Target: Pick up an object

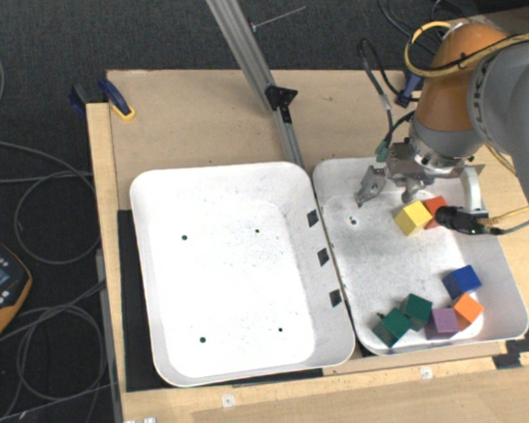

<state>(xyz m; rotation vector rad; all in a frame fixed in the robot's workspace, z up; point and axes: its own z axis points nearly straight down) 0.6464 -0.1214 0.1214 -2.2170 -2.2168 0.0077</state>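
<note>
My gripper [388, 188] hangs over the far part of the right bin [385, 261], open, with nothing between its fingers. Just right of it and nearer the front lie a yellow block [414, 216] and a red block [437, 210], touching each other. Along the bin's near right corner sit a blue block [462, 280], an orange block [468, 307], a purple block [445, 320] and two green blocks [418, 307], [394, 325]. The gripper touches none of them.
The left bin [159, 259] lies beside the right one, with small black clips [322, 256] along the shared edge. A slanted metal pole [247, 67] rises behind the bins. A blue and yellow clamp [117, 99] sits at the bench's far left corner.
</note>
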